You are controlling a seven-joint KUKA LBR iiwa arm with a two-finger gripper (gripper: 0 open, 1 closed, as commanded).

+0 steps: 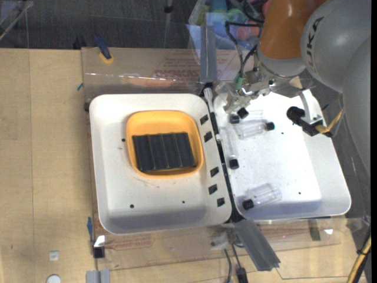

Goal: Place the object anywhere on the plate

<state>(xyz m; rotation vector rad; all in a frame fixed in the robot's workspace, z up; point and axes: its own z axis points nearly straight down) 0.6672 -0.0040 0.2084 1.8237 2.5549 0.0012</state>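
Observation:
A yellow plate [134, 124] sits in the left bin [112, 205]. A black ribbed rectangular block [163, 151] lies flat on the plate and covers most of its middle. My gripper [238, 101] hangs over the far left corner of the right bin [318, 187], close to the divider between the bins. Just below the gripper lies a clear vial [253, 127] with black caps at its ends. I see nothing held at the gripper's tip.
A second clear vial with a black cap [263, 194] lies near the right bin's front edge. A small black piece [233, 164] rests by the divider. Black clips [213, 171] line the divider. Clutter stands behind the bench at the back.

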